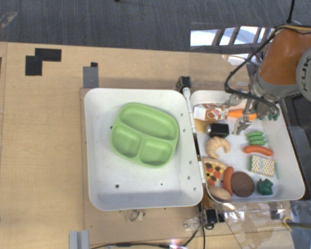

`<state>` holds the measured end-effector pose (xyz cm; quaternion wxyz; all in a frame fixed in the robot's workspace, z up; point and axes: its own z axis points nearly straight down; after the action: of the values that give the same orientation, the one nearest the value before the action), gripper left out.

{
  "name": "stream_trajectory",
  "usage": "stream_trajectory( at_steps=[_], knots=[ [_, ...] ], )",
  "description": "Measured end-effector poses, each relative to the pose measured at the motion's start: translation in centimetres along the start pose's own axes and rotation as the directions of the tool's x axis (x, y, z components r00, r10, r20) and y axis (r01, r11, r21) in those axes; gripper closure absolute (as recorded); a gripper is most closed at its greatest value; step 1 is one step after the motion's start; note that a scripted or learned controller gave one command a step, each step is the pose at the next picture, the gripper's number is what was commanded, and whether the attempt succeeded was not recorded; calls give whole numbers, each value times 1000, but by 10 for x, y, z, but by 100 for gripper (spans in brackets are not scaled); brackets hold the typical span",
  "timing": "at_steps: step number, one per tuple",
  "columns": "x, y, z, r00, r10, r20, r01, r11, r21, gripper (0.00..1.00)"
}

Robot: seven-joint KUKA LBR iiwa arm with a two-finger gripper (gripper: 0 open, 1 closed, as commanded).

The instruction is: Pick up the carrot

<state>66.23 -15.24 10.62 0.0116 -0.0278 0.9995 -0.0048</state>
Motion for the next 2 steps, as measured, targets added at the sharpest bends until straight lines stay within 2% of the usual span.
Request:
stream_trajectory(
  at_steps=[1,2],
  knots=[
    [40,4,17,998,56,-9,-56,998,-7,0],
    [9,31,17,906,423,-15,-423,906,-1,0]
  ],
)
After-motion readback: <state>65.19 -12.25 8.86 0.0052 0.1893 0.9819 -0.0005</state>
